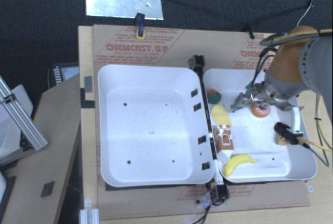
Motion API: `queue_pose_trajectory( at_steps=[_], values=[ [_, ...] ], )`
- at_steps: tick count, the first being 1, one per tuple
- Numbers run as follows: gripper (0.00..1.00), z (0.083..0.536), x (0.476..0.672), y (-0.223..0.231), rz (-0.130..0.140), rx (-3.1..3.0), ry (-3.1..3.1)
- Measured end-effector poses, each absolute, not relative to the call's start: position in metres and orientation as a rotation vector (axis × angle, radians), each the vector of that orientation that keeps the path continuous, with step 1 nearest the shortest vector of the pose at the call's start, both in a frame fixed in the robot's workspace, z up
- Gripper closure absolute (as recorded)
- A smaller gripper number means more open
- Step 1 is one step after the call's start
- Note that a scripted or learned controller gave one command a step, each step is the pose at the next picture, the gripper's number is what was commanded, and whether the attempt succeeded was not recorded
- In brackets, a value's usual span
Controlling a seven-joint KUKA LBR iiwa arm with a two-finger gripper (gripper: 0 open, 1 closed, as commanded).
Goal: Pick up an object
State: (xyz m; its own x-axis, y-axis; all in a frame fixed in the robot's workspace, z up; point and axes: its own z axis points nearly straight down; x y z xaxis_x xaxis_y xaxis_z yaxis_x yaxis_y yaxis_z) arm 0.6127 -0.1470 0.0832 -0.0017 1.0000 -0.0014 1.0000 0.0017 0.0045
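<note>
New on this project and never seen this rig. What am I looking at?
There is one camera, fixed above a bench and looking down at a slant. The grey arm with the orange band is the robot, reaching in from the right. Its gripper is over the right bin. That bin holds a banana, a yellow lump, a small red and green item, an orange and white packet and a round orange piece beside the gripper. The left bin sits alongside. I can't tell whether anything is held.

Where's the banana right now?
In the camera view, the banana lies in the right bin, in its front left corner, just in front of the orange-and-white box.
</note>
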Motion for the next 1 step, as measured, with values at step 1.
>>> queue_pose_trajectory(
  at_steps=[1],
  values=[
    [0.00, 0.1532, 0.6723, -0.1957, 0.008, 2.208, 2.214]
  ],
)
